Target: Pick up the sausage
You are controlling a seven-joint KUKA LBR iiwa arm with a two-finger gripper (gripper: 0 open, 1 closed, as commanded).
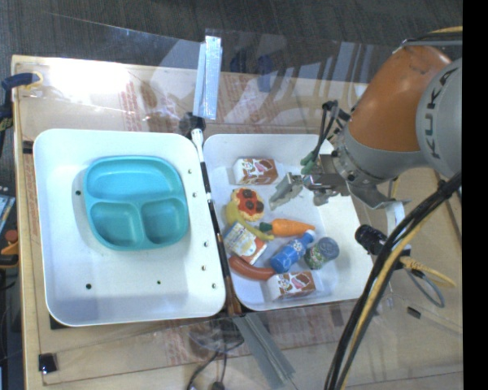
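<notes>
One reddish-brown curved sausage (251,269)

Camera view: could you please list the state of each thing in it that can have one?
Gripper: open, above the right bin, holding nothing.
Sausage: lying flat near the bin's front edge, not grasped.
Carrot: lying on its side.
Blue bottle: lying on its side.
Teal tray: upright in the left bin.

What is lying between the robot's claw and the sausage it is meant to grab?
The gripper hangs above the right bin, and the sausage lies nearer the front edge. Between them lie a carrot, a blue bottle and a small packet touching the sausage.
</notes>
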